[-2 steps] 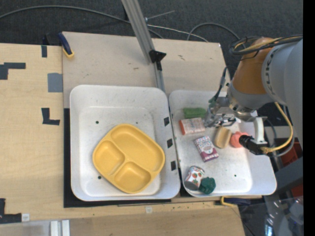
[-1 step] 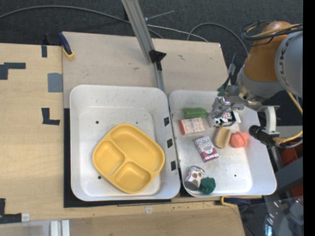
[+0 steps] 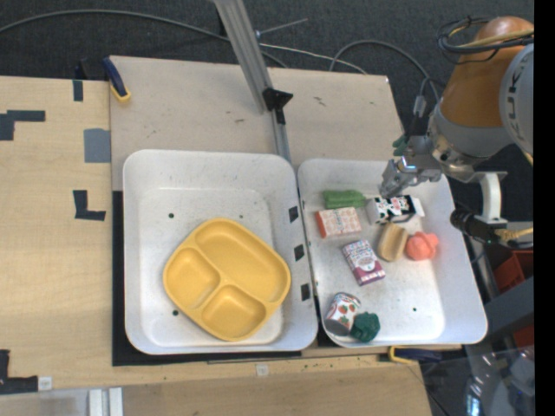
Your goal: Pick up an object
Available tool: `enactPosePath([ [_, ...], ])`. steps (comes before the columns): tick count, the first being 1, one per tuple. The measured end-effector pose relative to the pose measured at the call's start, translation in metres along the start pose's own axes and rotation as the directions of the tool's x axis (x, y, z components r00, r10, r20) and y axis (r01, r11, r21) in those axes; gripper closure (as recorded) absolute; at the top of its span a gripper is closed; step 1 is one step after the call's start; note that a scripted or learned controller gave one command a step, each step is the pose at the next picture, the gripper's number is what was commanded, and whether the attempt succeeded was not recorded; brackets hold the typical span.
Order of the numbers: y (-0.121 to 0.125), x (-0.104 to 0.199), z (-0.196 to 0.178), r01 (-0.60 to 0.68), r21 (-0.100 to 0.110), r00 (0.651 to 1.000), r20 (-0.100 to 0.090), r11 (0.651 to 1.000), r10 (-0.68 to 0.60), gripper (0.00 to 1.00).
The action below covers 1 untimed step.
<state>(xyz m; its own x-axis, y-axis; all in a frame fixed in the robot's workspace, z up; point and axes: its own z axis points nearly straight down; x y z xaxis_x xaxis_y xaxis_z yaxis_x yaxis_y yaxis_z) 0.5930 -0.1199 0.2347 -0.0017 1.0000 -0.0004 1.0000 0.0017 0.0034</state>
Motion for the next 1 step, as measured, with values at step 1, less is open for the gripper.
enactPosePath([
  [1, -0.0015, 0.0564, -0.0089, 0.005, 0.004, 1.0, -0.002, 1.0, -0.005, 1.0],
])
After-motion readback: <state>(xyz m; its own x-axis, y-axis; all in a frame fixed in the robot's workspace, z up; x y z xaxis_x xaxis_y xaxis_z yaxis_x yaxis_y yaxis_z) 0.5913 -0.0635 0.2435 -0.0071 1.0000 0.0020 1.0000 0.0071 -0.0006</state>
